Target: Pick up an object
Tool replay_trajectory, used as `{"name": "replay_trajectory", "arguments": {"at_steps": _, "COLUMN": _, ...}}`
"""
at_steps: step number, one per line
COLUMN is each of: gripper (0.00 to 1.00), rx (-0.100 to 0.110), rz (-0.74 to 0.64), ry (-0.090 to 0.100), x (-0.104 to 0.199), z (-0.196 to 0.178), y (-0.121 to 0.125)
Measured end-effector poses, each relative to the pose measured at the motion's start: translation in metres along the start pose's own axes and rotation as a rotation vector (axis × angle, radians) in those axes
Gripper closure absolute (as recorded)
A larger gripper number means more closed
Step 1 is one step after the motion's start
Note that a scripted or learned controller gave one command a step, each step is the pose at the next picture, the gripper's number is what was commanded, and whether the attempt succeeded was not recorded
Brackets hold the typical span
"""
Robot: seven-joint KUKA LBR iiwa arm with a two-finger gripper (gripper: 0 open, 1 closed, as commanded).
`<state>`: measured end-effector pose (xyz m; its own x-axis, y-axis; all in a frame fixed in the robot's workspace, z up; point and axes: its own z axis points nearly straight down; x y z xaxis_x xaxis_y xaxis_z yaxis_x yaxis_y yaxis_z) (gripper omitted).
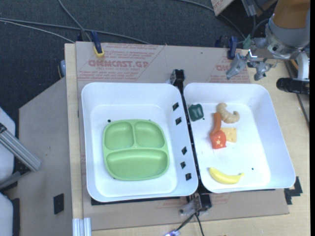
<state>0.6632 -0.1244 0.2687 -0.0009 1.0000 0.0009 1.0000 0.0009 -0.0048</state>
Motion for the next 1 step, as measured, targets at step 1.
{"name": "replay_trajectory", "arguments": {"at_steps": 1, "gripper": 0.00, "rx": 0.005, "rz": -0.001, "ry": 0.001, "x": 0.0066, "z": 0.0468, "y": -0.0026}}
